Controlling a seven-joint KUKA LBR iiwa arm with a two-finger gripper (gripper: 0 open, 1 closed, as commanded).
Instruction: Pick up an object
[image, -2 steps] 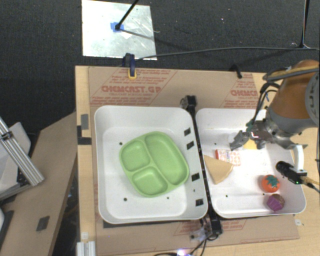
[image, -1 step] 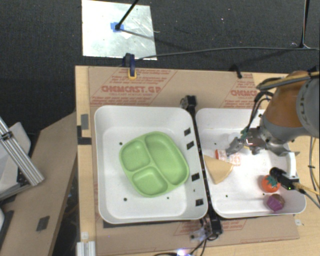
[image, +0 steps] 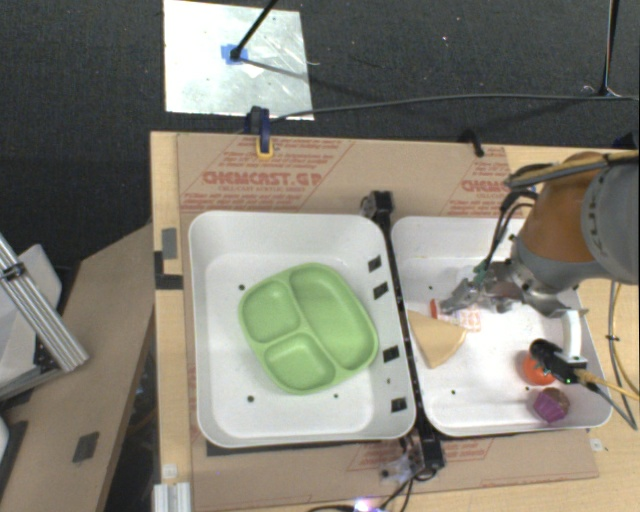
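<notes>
Overhead slanted view of the surface (image: 300, 165), a board-covered bench carrying two shallow white bins side by side. The left bin (image: 215, 300) held a green divided plate (image: 305, 327) with three compartments, lying near the bin's centre and turned at an angle to the bin walls. The right bin (image: 440, 410) held the loose objects. A tan wedge-shaped piece (image: 438, 340) lay at about 9 o'clock in that bin, close to the divider between the bins. A small red-and-white item (image: 467, 319) lay just beside the wedge, at its 1 o'clock. An orange object (image: 536, 372) sat at about 4 o'clock in the bin, partly covered by a black part with a cable. A purple block (image: 550, 405) rested at 5 o'clock, near the bin's lower right corner and just below the orange object.

The grey arm (image: 600, 225), with its orange band (image: 555, 215), entered from 3 o'clock and reached down over the middle of the right bin. The pincer (image: 470, 295) sat low at the bin's centre, just above the red-and-white item and at the wedge's 1 o'clock. Whether its two parts were apart or together could not be told from this angle, and no object was seen between them.

A pale sheet (image: 235, 60) lay on the dark floor at 12 o'clock, beyond the surface, and a blue and yellow clamp (image: 260, 130) gripped the board's far edge.
</notes>
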